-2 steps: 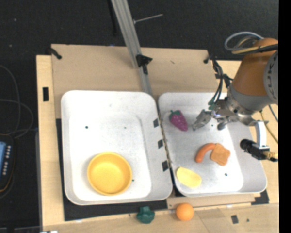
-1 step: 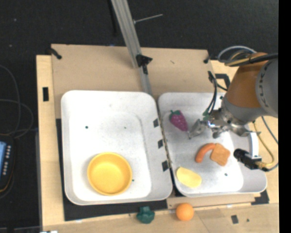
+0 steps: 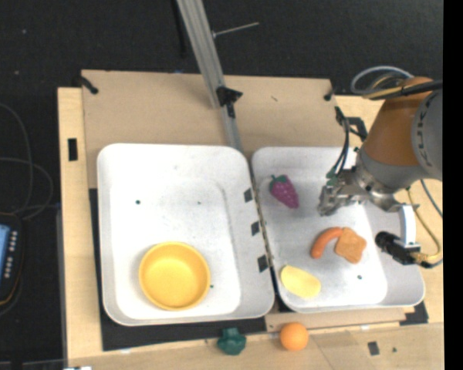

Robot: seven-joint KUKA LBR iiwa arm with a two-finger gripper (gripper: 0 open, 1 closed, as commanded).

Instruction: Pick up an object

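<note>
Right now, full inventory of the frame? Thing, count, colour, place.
bins: 2, white, side by side on the bench
bowl: 1, yellow, left bin, near front
grapes: 1 bunch, purple, right bin, back left
carrot: 1, orange, right bin, centre
bread piece: 1, orange-brown, touching carrot's right
yellow piece: 1, pale yellow, right bin, front left
ball: 1, orange, bench in front of the bins
green item: 1, dark green, left of ball
gripper: 1, grey, over right bin, behind the carrot

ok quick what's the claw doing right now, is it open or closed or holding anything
Claw: hangs over the right bin, above the carrot; open or closed cannot be told, and nothing is seen in its grip.
</note>
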